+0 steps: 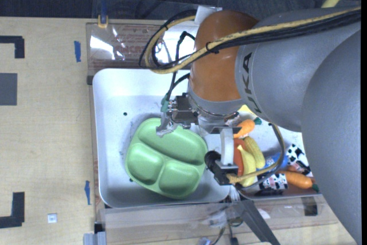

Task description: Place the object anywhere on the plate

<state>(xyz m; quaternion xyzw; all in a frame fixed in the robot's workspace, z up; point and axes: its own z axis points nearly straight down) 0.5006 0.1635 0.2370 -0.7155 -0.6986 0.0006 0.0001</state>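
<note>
The task is looking unfinished. The green plate [165,159] is lying in the white bin [112,94], toward the bin's 5 o'clock corner, and its three visible compartments are showing only bare green. The gripper [171,121] is hanging over the plate's rim at 12 o'clock. Whether it is gripping anything cannot be told from this angle, so which object is being carried, if any, is staying unclear. A banana [252,159] and a carrot [299,180] are lying in a heap at the plate's 3 o'clock, apart from it.

The plate is looking like smooth moulded plastic, rounded and divided by soft ridges. The bin is shallow, matte and round-cornered. The toys are glossy and brightly coloured.
</note>
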